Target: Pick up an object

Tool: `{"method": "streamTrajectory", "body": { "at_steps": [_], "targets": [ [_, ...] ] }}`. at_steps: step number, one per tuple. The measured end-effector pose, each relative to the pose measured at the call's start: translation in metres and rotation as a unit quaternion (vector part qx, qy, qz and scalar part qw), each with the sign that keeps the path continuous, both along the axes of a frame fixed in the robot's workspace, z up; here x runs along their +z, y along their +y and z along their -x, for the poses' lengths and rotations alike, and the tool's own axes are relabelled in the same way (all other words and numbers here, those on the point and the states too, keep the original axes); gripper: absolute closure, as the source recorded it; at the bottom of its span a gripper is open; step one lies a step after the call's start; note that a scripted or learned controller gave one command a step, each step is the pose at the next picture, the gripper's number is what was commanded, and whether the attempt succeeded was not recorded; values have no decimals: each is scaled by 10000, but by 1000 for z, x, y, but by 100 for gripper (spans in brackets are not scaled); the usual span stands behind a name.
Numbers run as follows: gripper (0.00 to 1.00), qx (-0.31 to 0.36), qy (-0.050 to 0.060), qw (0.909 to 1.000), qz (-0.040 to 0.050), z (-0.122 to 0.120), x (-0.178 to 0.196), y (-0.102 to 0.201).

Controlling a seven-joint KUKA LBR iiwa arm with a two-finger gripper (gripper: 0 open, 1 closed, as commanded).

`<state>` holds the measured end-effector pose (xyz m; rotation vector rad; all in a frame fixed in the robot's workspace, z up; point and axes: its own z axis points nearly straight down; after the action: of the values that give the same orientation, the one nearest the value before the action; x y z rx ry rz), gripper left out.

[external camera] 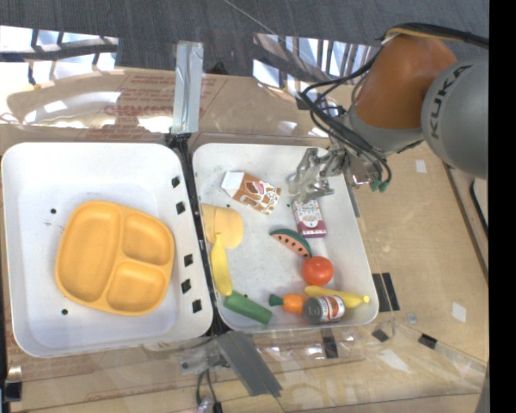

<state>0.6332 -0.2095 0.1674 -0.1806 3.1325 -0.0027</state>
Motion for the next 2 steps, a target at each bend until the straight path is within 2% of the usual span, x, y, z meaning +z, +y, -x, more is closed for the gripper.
{"method": "streamTrajectory", "body": {
  "at_steps": [1, 2],
  "targets": [
    [100, 963, -13, 9954, 2, -25, 0, 38],
    [100, 2231, 21, 9748, -3, -2, -35, 0]
  ]
}}
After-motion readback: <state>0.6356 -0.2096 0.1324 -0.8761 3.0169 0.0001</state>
